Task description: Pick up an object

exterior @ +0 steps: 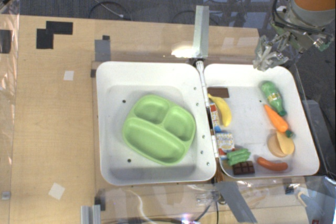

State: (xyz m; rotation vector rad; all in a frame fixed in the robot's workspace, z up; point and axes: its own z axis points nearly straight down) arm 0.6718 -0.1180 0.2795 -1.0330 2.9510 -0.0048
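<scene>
My gripper (pixel 266 58) hangs over the far right corner of the right bin (pixel 247 77), above its back rim, with nothing seen between its fingers. Just below it in the bin lies a green bottle (pixel 273 96), and an orange carrot (pixel 276 119) follows nearer the front. A banana (pixel 222 109) lies by the bin's left wall beside a brown block (pixel 219 93). Toward the front sit a tan bread piece (pixel 279 144), a red sausage (pixel 272 164), a chocolate bar (pixel 243 168), a green item (pixel 237 156) and a small printed box (pixel 224 140).
The left bin (pixel 113 81) holds a green divided plate (pixel 159 128). A metal post (pixel 201 31) stands upright behind the seam between the bins. Black cables trail on the floor beyond the bench.
</scene>
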